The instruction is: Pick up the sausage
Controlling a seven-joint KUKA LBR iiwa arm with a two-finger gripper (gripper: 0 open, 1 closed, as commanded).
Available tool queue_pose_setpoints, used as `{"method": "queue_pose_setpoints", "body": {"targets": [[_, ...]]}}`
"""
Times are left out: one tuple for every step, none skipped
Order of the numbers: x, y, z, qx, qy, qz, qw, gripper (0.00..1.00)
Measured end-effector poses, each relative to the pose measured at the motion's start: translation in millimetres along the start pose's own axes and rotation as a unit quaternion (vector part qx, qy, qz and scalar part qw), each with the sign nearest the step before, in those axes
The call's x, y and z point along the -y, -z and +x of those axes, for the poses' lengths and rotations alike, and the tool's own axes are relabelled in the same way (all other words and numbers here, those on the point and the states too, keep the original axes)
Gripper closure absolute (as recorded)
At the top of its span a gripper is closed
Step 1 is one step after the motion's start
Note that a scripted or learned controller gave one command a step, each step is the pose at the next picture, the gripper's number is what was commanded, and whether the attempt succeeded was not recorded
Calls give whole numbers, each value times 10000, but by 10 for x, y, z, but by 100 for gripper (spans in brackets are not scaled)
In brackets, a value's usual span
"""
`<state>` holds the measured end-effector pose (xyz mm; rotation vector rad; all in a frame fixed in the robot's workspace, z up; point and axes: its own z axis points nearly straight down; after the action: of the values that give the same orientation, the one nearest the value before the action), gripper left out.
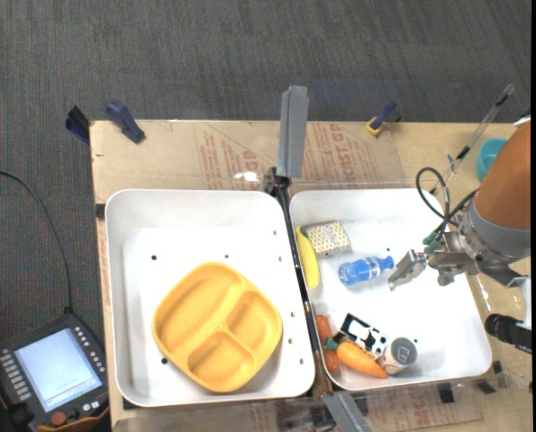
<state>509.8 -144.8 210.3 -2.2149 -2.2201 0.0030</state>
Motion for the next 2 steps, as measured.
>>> {"method": "queue_pose_setpoints", "body": {"targets": [[-6, 82, 4, -8, -5, 11, 10000, 100], [-69, -1242, 377, 1, -774, -3, 9970, 100]]}}
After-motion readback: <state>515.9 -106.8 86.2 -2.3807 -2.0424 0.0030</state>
